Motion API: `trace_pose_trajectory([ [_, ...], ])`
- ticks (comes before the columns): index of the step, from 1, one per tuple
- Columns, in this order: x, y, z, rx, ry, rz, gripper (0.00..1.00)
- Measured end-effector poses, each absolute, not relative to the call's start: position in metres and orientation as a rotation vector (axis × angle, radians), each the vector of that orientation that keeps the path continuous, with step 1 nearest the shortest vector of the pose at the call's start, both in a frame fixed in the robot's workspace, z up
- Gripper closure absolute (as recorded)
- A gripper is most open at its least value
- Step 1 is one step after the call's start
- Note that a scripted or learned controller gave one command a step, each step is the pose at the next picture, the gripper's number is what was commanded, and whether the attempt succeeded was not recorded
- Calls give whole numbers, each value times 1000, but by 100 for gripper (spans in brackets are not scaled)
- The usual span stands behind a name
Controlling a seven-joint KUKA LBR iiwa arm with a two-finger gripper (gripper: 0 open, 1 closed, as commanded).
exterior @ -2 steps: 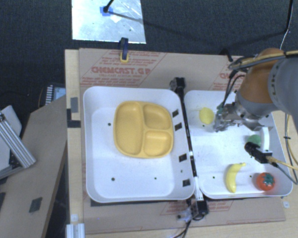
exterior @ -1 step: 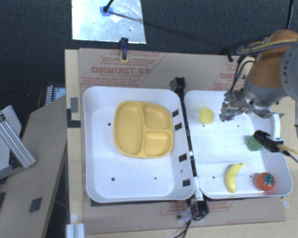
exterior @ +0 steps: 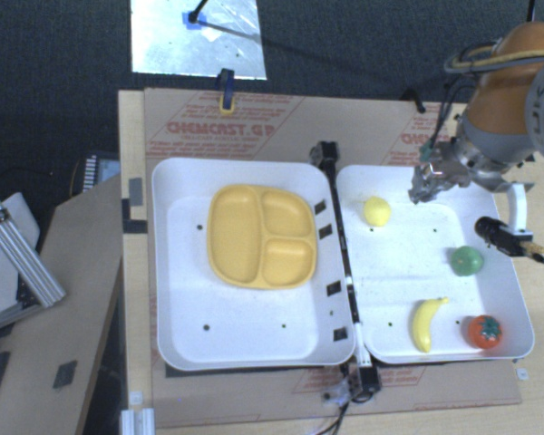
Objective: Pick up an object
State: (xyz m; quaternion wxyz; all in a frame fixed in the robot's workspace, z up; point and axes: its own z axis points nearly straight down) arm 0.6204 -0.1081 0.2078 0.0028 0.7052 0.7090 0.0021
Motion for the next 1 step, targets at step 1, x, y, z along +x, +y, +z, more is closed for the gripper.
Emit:
trace_pose_trajectory([
  [1, 615, -107, 255, 2211, 2224, 6, 100],
])
